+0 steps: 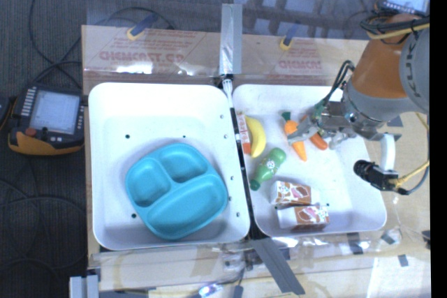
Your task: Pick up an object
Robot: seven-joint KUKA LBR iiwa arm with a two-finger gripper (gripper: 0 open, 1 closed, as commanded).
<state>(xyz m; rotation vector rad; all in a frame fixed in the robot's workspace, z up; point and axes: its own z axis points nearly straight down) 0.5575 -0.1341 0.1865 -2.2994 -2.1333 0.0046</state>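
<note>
1. Carrots look like the likely target: two or three small orange pieces lie in the upper middle of the right bin, with the arm's jaws right over them. This is my reading from where the arm sits; the task names no particular object.
2. Starting at the left, the left bin holds a blue divided plate, well apart from the arm. It plays no part in this step.
3. Just past the divider between the bins, a banana lies along the right bin's left side, with a green bottle tilted below it. Both are near the carrots but not touching them, so a descent should stay clear of them.
4. Below the bottle, two small brown and white cartons sit near the right bin's front wall, away from the reach.
5. At the carrots, the jaws are hard to read. I cannot tell whether they are spread or closed, nor whether any piece lies between them.
6. To do this well, I would centre on one carrot only, align across its narrow width, and come down straight.
7. A likely risk is nudging a neighbouring piece or pinching two together, so a slow close and a gentle lift would help.
</note>
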